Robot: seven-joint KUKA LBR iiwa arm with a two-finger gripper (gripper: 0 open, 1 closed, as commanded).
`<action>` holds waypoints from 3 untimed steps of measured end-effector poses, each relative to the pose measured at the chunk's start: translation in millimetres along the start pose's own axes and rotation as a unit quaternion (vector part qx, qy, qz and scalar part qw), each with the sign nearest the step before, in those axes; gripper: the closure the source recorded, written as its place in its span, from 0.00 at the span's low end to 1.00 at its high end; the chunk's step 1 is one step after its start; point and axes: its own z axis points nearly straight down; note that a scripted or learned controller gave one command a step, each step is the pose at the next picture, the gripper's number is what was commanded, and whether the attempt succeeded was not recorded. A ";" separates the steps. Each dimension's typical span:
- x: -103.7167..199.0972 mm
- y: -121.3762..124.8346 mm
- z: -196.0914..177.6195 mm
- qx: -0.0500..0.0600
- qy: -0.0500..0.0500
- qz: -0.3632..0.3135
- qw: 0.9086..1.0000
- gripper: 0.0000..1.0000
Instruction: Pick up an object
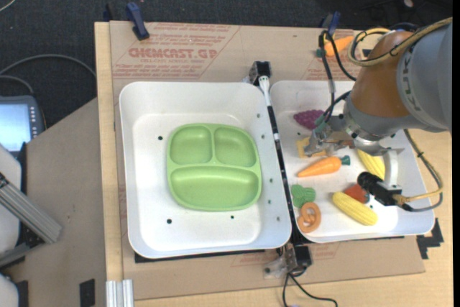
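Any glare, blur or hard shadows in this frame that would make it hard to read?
Camera view: even, soft light; mild glare on the left bin rim, none hiding the green plate. The arm is slightly soft and shades the gripper, so its fingertips are hard to read; the carrot and corn are clear.

Left bin (pixel 136 154) offers open floor around the green divided plate (pixel 213 166); right bin (pixel 410 223) is crowded with carrot (pixel 320 167), corn cob (pixel 353 208), grapes (pixel 309 118) beneath the arm (pixel 402 83)

green tray (pixel 213 167), orange carrot (pixel 320 167)
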 end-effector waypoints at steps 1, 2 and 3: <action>72.8 -14.3 -93.1 0.001 0.002 -0.004 1.000 1.00; 68.6 -15.1 -87.7 0.005 0.001 -0.001 1.000 0.00; 5.4 -72.1 -88.0 0.007 0.001 0.004 1.000 0.00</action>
